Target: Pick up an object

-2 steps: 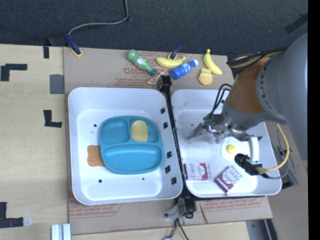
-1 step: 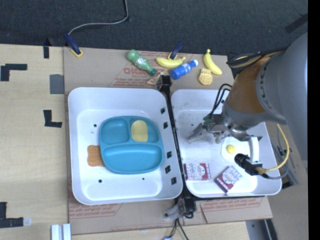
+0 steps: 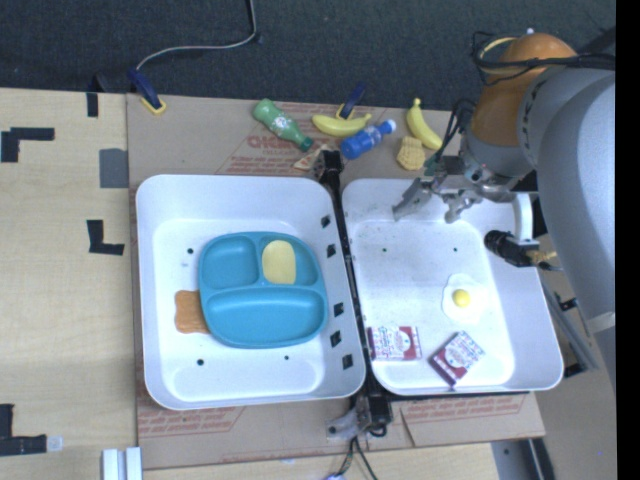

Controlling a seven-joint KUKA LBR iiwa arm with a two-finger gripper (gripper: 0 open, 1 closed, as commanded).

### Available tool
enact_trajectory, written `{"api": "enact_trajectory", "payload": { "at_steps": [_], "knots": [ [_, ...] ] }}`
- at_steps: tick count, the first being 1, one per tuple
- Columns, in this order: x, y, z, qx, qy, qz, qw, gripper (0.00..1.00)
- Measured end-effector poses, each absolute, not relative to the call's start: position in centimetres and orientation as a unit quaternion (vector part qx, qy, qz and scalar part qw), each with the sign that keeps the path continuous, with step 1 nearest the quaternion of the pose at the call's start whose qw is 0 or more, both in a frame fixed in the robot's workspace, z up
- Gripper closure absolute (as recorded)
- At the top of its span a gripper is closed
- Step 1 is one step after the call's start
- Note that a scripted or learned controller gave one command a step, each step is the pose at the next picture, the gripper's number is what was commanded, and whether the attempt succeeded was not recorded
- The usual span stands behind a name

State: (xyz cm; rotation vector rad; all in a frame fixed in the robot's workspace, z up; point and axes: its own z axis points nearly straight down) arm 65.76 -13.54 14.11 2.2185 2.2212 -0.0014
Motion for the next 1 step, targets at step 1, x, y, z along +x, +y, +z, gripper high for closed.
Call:
{"api": "enact_trajectory", "payload": {
  "at_steps": [1],
  "knots": [
    [60.87,-16.90,8.65,0.707,0.707,-0.0003,0.001,0.00]
  ]
}}
